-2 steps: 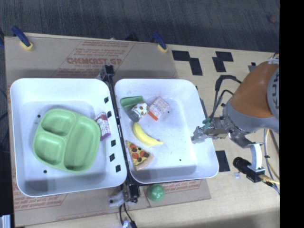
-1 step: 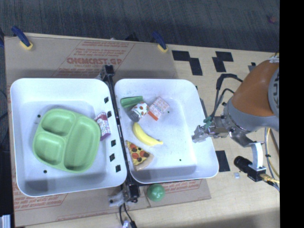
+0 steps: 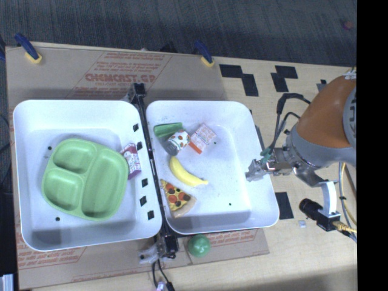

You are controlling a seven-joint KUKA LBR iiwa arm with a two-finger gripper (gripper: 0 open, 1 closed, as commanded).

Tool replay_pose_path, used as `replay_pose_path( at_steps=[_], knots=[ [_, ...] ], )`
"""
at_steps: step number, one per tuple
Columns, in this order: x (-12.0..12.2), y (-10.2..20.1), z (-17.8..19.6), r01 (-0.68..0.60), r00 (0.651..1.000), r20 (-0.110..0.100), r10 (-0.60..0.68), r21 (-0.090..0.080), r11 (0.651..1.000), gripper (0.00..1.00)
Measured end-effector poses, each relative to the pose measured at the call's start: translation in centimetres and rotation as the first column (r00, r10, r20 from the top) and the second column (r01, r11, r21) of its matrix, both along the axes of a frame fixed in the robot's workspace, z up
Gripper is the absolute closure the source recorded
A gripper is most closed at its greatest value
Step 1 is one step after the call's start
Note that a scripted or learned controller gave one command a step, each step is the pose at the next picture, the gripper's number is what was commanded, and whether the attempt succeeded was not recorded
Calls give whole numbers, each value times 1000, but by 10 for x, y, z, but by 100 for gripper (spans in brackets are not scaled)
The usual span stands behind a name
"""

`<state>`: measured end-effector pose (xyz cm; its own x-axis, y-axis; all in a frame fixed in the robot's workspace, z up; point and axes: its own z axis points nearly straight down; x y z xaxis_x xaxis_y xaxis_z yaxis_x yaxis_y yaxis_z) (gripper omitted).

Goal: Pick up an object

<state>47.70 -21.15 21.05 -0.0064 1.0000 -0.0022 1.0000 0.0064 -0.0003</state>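
Camera view looks down on the tan cardboard-covered counter (image 3: 242, 83) with two shallow white bins. Over the right white bin's (image 3: 260, 162) right rim hangs the grey tool (image 3: 262, 167), small and blurred; whether it grips anything I cannot tell. Within that bin lie a yellow banana (image 3: 185, 173), a toy pizza slice (image 3: 176, 197), a green cylinder (image 3: 167, 128), a small printed can (image 3: 177, 142) and a red-and-white carton (image 3: 203, 137). The left white bin (image 3: 30, 126) holds a green divided plate (image 3: 85, 177) and a dark wrapped packet (image 3: 131, 158), its label unreadable. A green ball (image 3: 198, 245) rests outside.
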Motion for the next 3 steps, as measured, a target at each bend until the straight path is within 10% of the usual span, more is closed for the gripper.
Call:
replay_pose_path(
  at_steps=[3],
  knots=[
    [-1,1,3,0,1000,-5,0,3,1000,100]
  ],
)
